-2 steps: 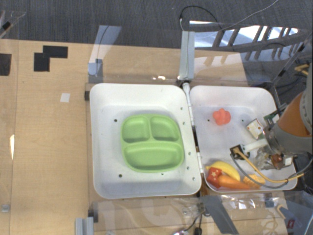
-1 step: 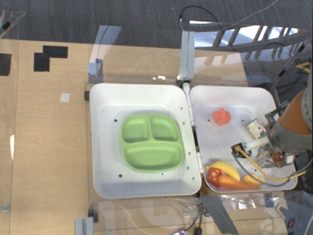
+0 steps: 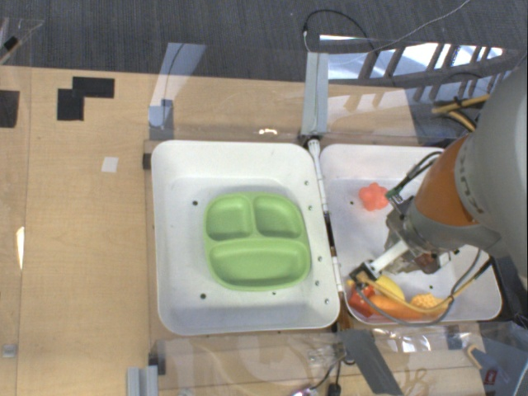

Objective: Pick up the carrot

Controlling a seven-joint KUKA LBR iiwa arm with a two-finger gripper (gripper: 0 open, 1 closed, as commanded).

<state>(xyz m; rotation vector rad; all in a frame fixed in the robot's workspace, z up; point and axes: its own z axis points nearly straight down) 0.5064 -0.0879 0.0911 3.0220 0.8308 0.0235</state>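
- Starting from the green plate (image 3: 256,241), which sits in the left bin (image 3: 177,304); nothing there concerns me.
- Right of the plate, across the divider, my gripper (image 3: 363,271) hangs low over the near-left corner of the right bin (image 3: 346,172); whether it is released or clenched I cannot tell.
- The carrot (image 3: 394,306) lies just beside it, a little further right of the plate and nearer me, among a yellow piece (image 3: 389,288) and a red piece (image 3: 360,304).
- I judge this the approach step: next I need the gripper centred over the carrot alone.
- A pink toy (image 3: 373,196) sits farther back, well apart.

Divided plate (image 3: 256,241) in left bin (image 3: 177,304); carrot (image 3: 394,305) in right bin (image 3: 346,172).
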